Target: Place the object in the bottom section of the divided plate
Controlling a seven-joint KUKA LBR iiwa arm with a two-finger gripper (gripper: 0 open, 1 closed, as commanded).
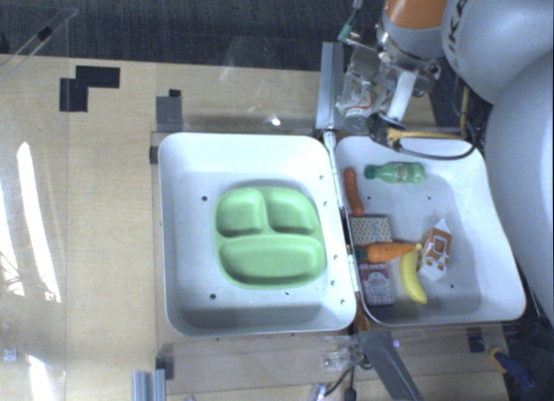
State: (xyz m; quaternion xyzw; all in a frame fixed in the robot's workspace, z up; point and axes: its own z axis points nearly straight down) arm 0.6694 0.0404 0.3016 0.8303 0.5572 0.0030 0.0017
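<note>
Camera view looks down at a slant on two white bins set side by side. Nearest, at about 5 o'clock in the right bin (498, 243), a dark red packet (377, 286) lies by the inner wall, its print too small to read. Just right of it a banana (412, 281) touches a carrot (389, 252) and a white wrapper (435, 250) with brown markings that cannot be made out. Above the carrot sits a speckled block (370, 229), and a sausage (351, 191) runs along the wall at 9 o'clock of that bin. Toward 12 o'clock a green bottle (396, 172) lies on its side, label unreadable.

In the middle of the left bin (177, 217) the green plate (270, 236) rests flat, two small sections at its far side and one wide bottom section (273, 261) nearest the viewer; nothing lies in it.

Farthest, at 1 o'clock, the arm (485, 18) is cut off by the top and right edges; letters on its grey shell read partly "KA". The gripper (368, 96) hangs beyond the far rim between the bins, tangled with cables, and whether it is spread or pressed together cannot be told
</note>
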